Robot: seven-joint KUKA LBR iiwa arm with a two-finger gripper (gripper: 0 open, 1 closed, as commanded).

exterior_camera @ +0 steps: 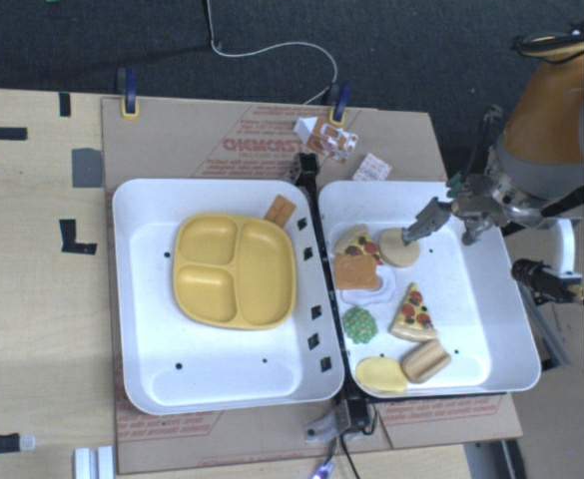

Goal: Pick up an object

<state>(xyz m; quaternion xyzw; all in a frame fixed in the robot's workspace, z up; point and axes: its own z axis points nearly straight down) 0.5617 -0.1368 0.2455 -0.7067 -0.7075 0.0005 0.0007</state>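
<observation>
The right bin point(491, 297) holds several toy foods: a beige round piece point(401, 254), a round topped piece point(355, 240), an orange flat slab point(355, 271), a pizza slice point(412, 314), a green broccoli point(358, 323), a yellow oval point(379, 373) and a tan roll point(425, 359). My gripper point(417, 230) reaches in from the right and sits low over the bin's back half. Its tip is right at the upper right edge of the beige round piece. I cannot see anything held in it.
The left bin point(142, 297) carries a yellow divided plate point(235, 270) and a small brown block point(280, 211) near its back right corner. Paper tags point(329, 140) and a cable lie on the cardboard behind the bins. The arm's body point(541, 148) hangs over the right bin's right side.
</observation>
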